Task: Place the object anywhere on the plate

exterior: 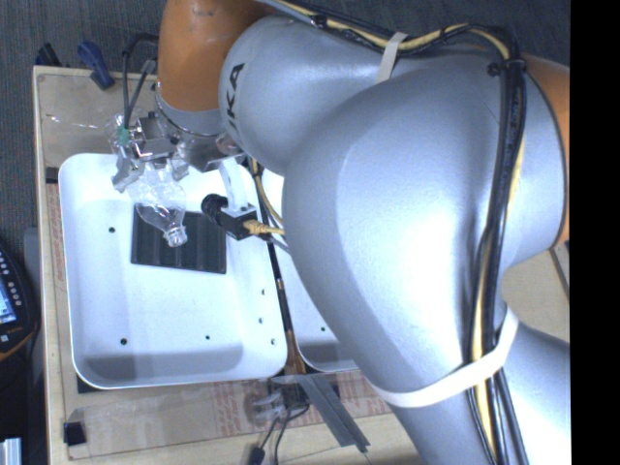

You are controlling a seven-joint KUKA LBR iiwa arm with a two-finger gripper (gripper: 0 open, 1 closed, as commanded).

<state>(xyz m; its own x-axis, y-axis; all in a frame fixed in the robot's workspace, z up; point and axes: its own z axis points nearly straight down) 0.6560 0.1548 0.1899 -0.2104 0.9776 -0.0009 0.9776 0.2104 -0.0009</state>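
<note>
Object: clear, bottle-like, lying or hanging at the top left corner of the plate, its lower end over the dark surface, its upper part just under the gripper. Hard to judge whether resting on the plate or carried just above it, since the clear body blends with the white bin behind.

Grip state: cannot tell. Metal parts and clear plastic overlap at the wrist, so no claim of a hold is safe.

Step in hand, by the look of it: setting down. To do it well:
- Shift a little toward the plate's middle before letting go; only the corner is covered now, and a round, light body would likely roll off onto the bin floor.
- Lower until touching the plate rather than dropping from height.
- Release slowly, then lift straight up so as not to drag the object along.

Pose: arm reaching in from the right, bulking across the right half of the view, orange band at the top, wrist bent down to the bin's far left corner, gripper pointing down at the plate's upper edge.
</note>
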